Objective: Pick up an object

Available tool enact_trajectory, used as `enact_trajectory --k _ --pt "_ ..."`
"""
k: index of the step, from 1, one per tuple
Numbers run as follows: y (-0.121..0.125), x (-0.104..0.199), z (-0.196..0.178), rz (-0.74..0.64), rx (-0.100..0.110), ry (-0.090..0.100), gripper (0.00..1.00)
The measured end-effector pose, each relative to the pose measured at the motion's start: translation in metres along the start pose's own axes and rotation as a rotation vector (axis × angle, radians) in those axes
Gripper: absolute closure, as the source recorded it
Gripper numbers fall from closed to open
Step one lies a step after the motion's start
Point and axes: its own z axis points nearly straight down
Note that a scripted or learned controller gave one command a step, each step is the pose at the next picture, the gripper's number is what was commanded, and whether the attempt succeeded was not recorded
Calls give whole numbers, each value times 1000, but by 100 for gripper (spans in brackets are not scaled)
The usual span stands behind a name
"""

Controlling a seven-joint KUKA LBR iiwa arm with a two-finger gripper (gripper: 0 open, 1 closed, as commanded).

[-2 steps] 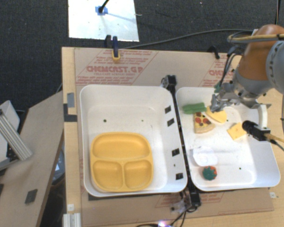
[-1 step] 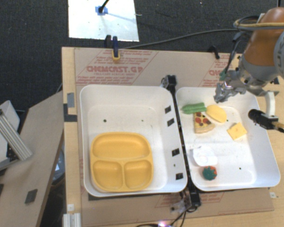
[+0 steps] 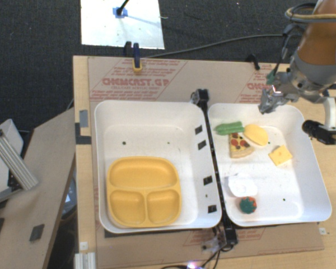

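The bench [image 3: 168, 74] is a pale board printed with red lettering, and it carries two shallow white bins side by side, each of smooth moulded plastic with rounded corners. The left bin [image 3: 151, 116] holds a yellow divided tray [image 3: 144, 191] with one long compartment and two smaller ones, lying toward the bin's near left corner. The right bin [image 3: 302, 189] holds the small toy foods. The grey arm [image 3: 319, 43], with its orange band, reaches in over the bench's far right corner, and the hand [image 3: 267, 106] hangs above the far edge of the right bin, touching nothing; whether its fingers are spread or closed cannot be told.

Near the bin's far left corner lies a green pod-shaped piece [image 3: 229, 128], and just beside it a rounded yellow piece [image 3: 256, 134] touches a triangular pizza slice [image 3: 240, 145] dotted red. A yellow cheese wedge [image 3: 280, 155] sits apart toward the right side. A flat white piece [image 3: 242, 186], hard to tell from the bin floor, lies toward the near edge, with a small round green and red piece [image 3: 247, 205] just beside it.

A blue and yellow clamp [image 3: 136, 58] grips the bench's far edge.
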Motion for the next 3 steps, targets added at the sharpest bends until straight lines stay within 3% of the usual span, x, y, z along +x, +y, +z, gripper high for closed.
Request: enact_trajectory --k 3 --pt "-61 139 15 0 7 1 100"
